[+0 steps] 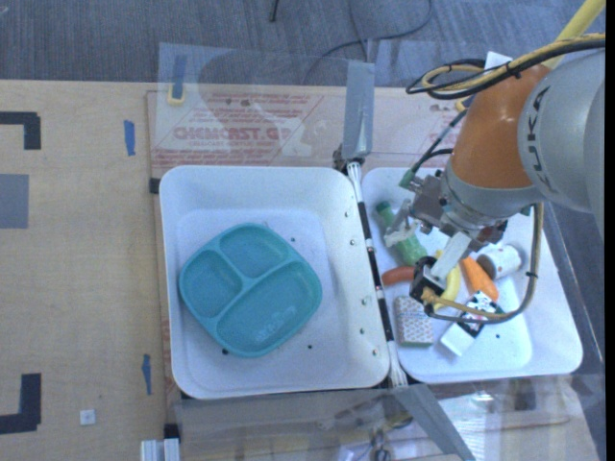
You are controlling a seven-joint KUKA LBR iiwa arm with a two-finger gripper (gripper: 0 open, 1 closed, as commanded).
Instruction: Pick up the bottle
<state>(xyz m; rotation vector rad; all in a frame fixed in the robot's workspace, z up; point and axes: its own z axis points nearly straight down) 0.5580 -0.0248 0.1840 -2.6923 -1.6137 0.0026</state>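
Note:
My gripper (413,225) hangs low over the upper left part of the right bin (553,353), under the orange-banded wrist. Right beside it lies a small green bottle-like item (410,250), with another green piece (385,210) a little further up by the bin's left wall. The wrist covers the spot where gripper and green item meet, so I cannot tell whether they touch. A white cylinder with a dark end (502,257) lies to the right of the gripper.
The right bin also holds an orange carrot-like piece (478,277), a red-orange piece (397,276), a grey mesh item (414,321) and a white block (457,340). A teal divided plate (250,288) lies in the left bin (192,195).

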